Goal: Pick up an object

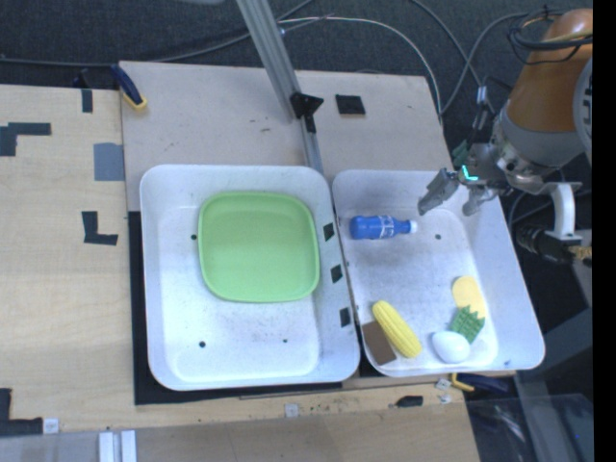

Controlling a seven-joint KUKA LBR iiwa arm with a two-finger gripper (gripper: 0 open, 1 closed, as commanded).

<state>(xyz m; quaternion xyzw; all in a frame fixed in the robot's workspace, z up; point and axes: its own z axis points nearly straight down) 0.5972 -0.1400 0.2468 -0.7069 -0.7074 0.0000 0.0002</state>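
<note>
I see the gripper (pixel 454 195) above the right bin's (pixel 500 258) upper right corner, fingers spread apart with nothing between them. A blue bottle (pixel 379 227) lies on its side near the bin's upper left, just left of the gripper. A corn cob (pixel 396 328), a white egg (pixel 449 346) and a yellow-and-green item (pixel 468 308) sit along the lower edge. A green plate (pixel 258 246) rests in the left bin (pixel 168 287).

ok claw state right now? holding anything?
Claw: open, holding nothing, above the top edge of the right bin, just right of the blue bottle.
</note>
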